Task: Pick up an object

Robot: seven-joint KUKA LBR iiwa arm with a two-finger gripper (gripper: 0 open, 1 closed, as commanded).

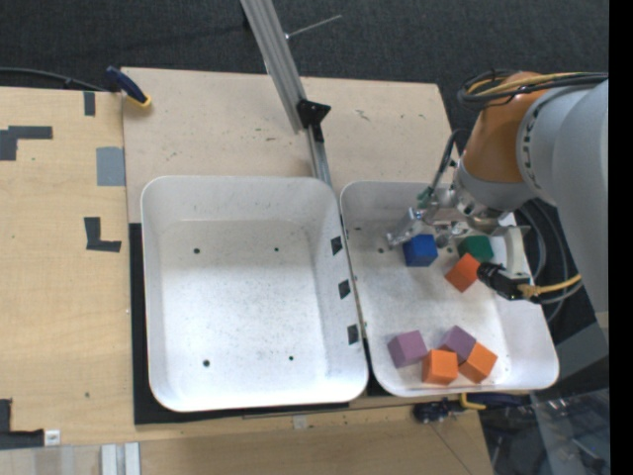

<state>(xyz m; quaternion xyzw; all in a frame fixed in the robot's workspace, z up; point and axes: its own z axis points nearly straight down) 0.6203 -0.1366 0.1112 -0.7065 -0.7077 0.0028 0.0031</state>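
Note:
My gripper (427,230) hangs over the upper part of the right bin (368,206), reaching in from the right. A blue cube (419,251) sits directly below and against it; whether it is gripped is not visible. Just right of the cube lie a green block (480,247) and an orange block (462,272). Near the bin's front edge two purple blocks (406,347) (458,340) and two orange blocks (441,366) (481,361) are bunched together.
The left bin (158,265) stands beside the right one, and their rims meet at a ridge (346,275). A slanted metal bar (277,52) runs down to the bins' back edge. Cables (534,285) loop along the right bin's right side.

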